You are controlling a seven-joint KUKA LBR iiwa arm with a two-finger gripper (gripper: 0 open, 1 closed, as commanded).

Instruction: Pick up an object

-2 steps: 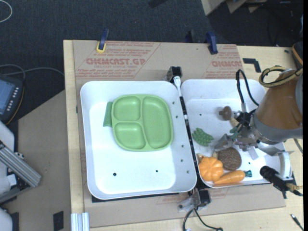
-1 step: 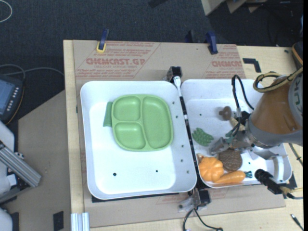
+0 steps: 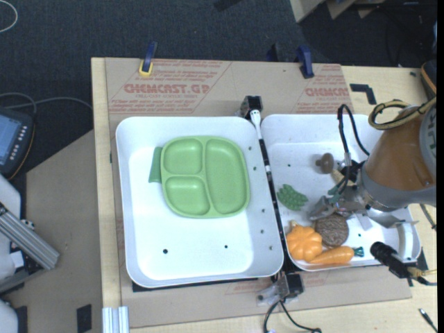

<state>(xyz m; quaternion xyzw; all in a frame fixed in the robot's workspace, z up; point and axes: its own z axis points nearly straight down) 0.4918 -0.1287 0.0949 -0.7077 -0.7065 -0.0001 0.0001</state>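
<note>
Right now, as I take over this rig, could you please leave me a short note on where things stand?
Gripper: low in the right bin, among the objects; whether it is open or shut cannot be told, and nothing is seen lifted.
Right bin: green leafy piece, brown round object, orange pepper, carrot along the near edge, small brown piece farther back.
Left bin: green divided plate.
Done: the arm is down at the objects.
Left: secure one object and lift it; confirm the grasp by sight.
</note>
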